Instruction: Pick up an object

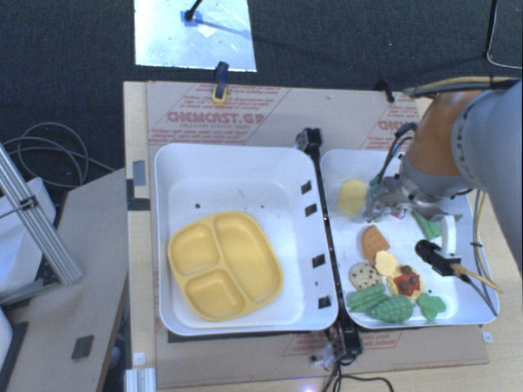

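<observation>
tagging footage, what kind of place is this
Probably a robotics lab bench: a robot arm reaching over two white bins, toy food in one, cables on the floor.

my bench [245,104] carries a clear sheet with red lettering, and on it two shallow white bins side by side: left bin [237,166], right bin [470,300], their rims touching.

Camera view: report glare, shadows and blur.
Camera view: strong glare on the metal sheet beyond the bench; the white bins look bright and evenly lit with only soft shadows; the yellow divided plate is fairly sharp; the small food toys by the end effector look soft.
</observation>
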Robot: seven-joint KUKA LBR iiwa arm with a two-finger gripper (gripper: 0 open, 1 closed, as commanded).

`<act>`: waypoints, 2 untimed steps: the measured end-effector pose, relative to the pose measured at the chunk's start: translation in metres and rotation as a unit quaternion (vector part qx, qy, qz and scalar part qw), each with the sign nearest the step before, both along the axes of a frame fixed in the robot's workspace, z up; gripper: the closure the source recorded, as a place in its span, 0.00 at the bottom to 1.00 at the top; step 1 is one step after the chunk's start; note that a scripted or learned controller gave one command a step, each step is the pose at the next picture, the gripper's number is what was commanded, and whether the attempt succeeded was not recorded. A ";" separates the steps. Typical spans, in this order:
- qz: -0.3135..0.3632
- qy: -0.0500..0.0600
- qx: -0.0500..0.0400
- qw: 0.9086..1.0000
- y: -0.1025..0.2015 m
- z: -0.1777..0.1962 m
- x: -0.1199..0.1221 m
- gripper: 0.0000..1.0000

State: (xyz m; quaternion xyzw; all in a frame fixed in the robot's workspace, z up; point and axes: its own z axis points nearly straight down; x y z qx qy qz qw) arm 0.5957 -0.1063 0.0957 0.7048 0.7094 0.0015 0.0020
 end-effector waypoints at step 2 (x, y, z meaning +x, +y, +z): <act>0.001 0.003 0.002 1.000 0.090 0.090 -0.111 1.00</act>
